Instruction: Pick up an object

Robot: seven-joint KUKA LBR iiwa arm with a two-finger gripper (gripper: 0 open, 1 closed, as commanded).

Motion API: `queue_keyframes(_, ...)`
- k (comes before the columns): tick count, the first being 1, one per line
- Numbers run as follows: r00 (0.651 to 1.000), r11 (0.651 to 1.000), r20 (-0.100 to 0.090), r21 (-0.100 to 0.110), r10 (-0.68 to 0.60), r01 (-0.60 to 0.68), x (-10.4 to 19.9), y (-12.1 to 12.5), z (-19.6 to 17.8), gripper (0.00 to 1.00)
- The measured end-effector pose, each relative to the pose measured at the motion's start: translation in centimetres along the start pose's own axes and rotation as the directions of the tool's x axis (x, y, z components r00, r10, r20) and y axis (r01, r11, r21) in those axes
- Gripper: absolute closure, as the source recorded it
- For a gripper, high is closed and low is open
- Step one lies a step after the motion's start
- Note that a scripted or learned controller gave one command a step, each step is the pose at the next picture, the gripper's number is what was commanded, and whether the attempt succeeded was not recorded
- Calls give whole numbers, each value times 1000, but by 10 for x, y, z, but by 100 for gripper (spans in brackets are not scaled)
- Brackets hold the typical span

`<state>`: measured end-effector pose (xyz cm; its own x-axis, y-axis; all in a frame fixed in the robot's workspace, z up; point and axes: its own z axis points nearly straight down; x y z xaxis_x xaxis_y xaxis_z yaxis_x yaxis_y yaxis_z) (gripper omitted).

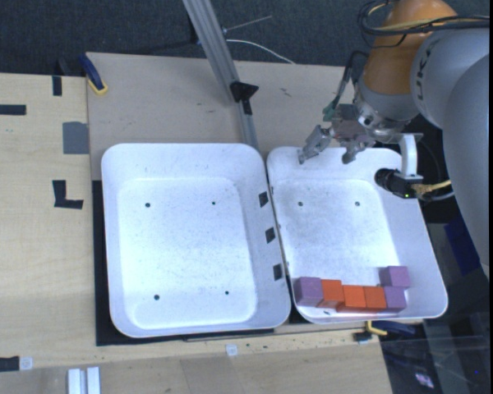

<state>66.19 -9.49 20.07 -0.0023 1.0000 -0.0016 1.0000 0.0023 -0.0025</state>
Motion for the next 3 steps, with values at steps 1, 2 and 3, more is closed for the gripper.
queue_keyframes(1,1000,1000,0,0,-2,2,1,0,-10,100)
queue_keyframes(2,1000,1000,0,1,-2,2,1,0,-9,0)
queue_keyframes(3,1000,1000,0,6,4,-4,-34,17,80,0)
